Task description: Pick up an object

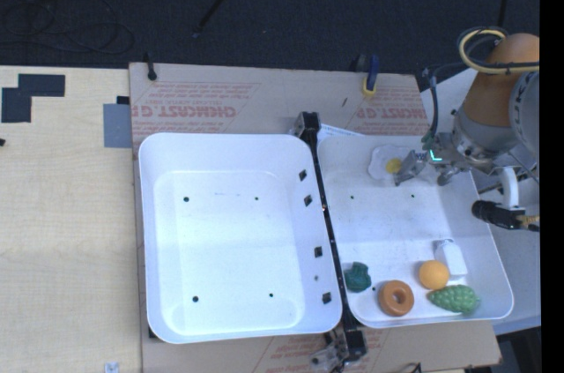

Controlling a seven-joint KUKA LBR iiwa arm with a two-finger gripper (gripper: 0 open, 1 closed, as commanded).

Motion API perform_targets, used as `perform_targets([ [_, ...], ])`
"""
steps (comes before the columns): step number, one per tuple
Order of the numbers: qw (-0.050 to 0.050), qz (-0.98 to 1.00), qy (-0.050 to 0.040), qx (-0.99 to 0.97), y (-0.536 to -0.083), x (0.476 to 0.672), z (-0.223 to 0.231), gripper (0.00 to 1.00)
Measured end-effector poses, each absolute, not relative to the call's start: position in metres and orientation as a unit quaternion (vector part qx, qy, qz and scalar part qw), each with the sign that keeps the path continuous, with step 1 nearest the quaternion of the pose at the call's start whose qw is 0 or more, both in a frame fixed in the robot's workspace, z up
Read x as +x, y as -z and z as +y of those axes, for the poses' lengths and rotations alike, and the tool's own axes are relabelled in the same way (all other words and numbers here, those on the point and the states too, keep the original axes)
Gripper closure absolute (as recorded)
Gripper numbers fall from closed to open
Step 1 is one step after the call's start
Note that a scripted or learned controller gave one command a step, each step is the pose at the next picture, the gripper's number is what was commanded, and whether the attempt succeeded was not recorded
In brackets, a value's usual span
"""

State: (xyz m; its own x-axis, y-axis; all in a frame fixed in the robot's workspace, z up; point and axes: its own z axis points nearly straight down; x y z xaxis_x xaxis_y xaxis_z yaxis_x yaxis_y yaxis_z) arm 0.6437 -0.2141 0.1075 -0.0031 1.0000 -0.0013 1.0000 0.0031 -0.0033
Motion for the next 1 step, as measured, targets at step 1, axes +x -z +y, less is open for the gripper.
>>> perform_targets([
  [1,0.001,-0.708,-0.0017,-0.706,-0.1176,0.6436,-0.2149,1.00],
])
